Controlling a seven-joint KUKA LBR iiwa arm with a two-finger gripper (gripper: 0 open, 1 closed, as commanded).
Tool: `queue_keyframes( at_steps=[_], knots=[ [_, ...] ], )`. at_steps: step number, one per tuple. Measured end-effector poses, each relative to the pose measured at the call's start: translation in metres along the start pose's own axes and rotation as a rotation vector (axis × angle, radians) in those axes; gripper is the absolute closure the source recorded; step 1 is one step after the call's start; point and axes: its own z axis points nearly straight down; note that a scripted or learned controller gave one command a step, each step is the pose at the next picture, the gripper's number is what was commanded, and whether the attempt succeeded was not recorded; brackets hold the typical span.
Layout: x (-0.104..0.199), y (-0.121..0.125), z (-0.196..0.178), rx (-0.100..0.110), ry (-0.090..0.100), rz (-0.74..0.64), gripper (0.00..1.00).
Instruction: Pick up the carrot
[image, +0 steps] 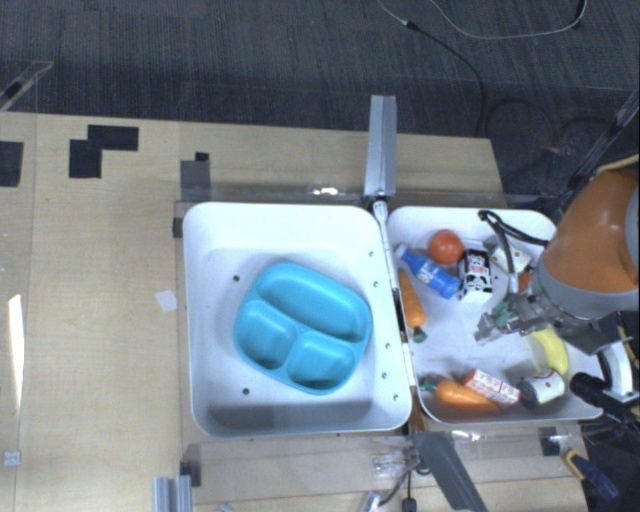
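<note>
Hand low over the middle of the right bin, at the end of the grey arm with its orange band. Apart or together: cannot tell, too small and too tangled with cable. Nothing visibly held in it.

On the surface, from the left: the left bin, carrying a blue divided plate. Across the shared wall, inside the right bin, a slim orange stick lying lengthwise just beside that wall. Near it a blue bottle, tilted, with a red-orange ball close behind. Along the near wall, the carrot, on its side, thick end to the left, touching a red-and-white packet. Could also be that the orange stick is the carrot; hard to settle from here. Further right, a yellow piece just below the arm.

Step in hand, by judgement: the approach, with no grasp made yet. Next move calls for shifting toward the near wall to stand above the carrot, turning to straddle its short width, descending clear of the packet and the bin wall, then closing and lifting.
</note>
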Motion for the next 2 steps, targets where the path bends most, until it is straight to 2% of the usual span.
queue_keyframes(
  at_steps=[1,2],
  knots=[
    [-0.004,0.012,0.0,0.001,0.0,0.339,1.0],
    [0.012,-0.003,0.021,0.001,0.0,0.501,1.0]
  ],
)
